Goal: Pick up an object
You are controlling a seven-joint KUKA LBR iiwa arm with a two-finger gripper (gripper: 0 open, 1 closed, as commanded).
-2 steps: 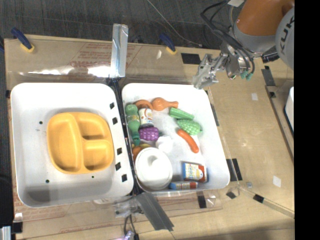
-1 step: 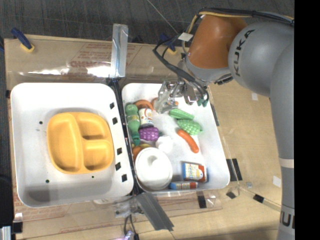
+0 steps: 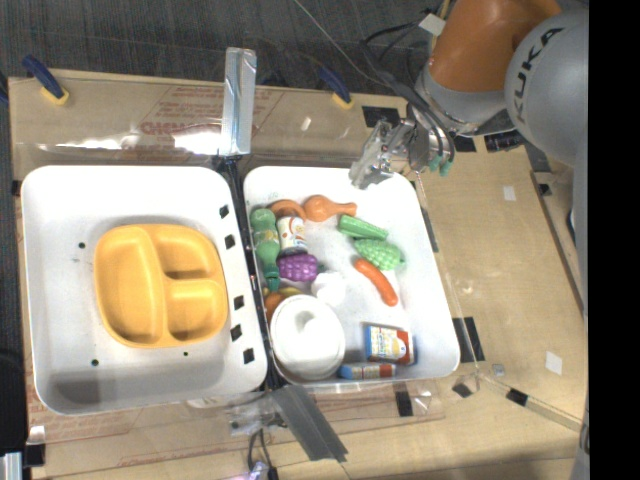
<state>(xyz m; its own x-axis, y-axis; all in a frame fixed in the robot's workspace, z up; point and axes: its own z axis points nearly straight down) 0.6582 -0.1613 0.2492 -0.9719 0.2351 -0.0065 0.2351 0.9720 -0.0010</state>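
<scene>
Gripper (image 3: 378,168) hovers over right bin's (image 3: 432,268) far rim, fingers apart, nothing between them. Toy food lies untouched inside that bin; nearest, orange piece (image 3: 328,207). Pick not yet begun: descent, grasp, lift remain.

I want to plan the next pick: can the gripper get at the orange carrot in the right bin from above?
Probably yes: the carrot lies uncovered, and the gripper hangs over the bin's far rim.
</scene>
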